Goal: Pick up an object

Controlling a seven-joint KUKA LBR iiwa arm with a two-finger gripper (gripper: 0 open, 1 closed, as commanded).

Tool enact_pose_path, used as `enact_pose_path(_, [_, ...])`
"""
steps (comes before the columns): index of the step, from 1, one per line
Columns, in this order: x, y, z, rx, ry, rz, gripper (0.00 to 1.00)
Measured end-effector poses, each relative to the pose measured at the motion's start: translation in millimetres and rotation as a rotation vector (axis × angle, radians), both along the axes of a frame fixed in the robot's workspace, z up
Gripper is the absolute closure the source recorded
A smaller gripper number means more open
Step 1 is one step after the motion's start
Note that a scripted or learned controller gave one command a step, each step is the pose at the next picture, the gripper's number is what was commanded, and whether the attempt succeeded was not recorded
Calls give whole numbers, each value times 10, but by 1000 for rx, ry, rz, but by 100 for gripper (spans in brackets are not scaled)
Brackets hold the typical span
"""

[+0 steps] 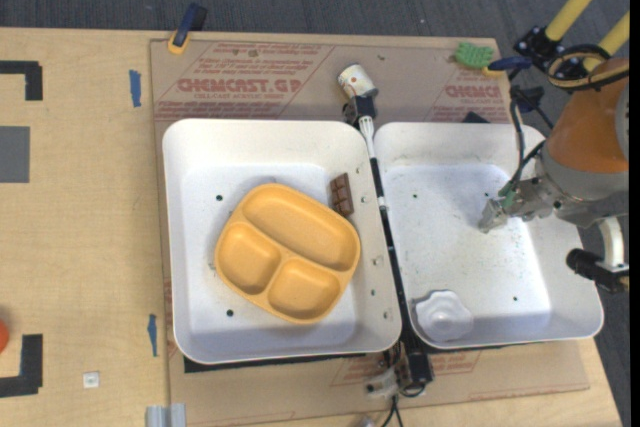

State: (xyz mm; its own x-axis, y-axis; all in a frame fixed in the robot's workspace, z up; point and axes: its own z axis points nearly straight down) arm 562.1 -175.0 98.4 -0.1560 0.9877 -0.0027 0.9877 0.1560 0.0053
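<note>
So the hand (492, 215) is down low in the right bin (560, 315), over bare floor, and honestly I can't tell how it's set or whether it's got anything. Looks like the reach step. Nearest pick is the clear cup (443, 315) in that bin's near-left corner; the yellow tray (288, 251) sits in the left bin (195, 215). Next move needs a shift toward that cup.

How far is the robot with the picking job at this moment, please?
Nothing looks picked up yet. The gripper is low in the right white bin, apart from the clear plastic cup. The yellow three-compartment plastic tray and small brown block lie in the left white bin. Grasping and lifting remain.
</note>
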Motion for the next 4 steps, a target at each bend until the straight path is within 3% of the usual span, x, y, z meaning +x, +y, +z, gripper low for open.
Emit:
enact_pose_path(1, [-1,0,-2,0,0,0,0])
enact_pose_path(2, [-831,261,-135,2,7,93,0])
enact_pose_path(4, [210,242,-134,4,4,-666,0])
